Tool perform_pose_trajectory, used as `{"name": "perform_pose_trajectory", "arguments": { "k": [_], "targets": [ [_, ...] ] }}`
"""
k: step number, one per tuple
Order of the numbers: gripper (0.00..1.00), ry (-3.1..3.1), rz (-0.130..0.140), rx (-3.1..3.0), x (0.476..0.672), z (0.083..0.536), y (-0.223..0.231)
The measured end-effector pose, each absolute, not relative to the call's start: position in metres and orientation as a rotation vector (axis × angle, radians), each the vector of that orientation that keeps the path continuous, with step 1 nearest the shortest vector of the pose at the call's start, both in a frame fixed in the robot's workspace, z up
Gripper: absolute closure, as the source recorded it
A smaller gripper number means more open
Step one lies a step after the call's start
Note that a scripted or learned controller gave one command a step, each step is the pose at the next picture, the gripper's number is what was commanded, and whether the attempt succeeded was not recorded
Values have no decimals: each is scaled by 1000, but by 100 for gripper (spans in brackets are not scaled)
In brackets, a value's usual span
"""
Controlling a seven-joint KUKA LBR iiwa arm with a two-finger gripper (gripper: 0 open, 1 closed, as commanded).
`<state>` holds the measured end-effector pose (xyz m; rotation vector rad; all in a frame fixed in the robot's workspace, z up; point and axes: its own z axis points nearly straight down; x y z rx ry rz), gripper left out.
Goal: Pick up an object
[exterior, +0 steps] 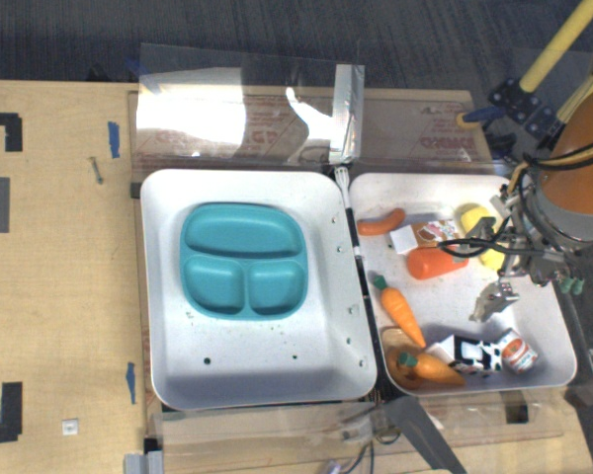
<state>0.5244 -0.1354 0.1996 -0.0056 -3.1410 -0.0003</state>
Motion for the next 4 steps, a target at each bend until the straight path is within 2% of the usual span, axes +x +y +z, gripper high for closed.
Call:
{"name": "perform_pose_trajectory", "arguments": {
  "k": [1, 2, 3, 4],
  "targets": [
    [0, -3146, 1, 6, 557, 93, -100],
    [0, -3124, 0, 223, 639, 89, -107],
    [100, -3148, 3, 224, 645, 99, -105],
    [100, -3156, 3, 2, 670, 271, -120]
  ]
}}
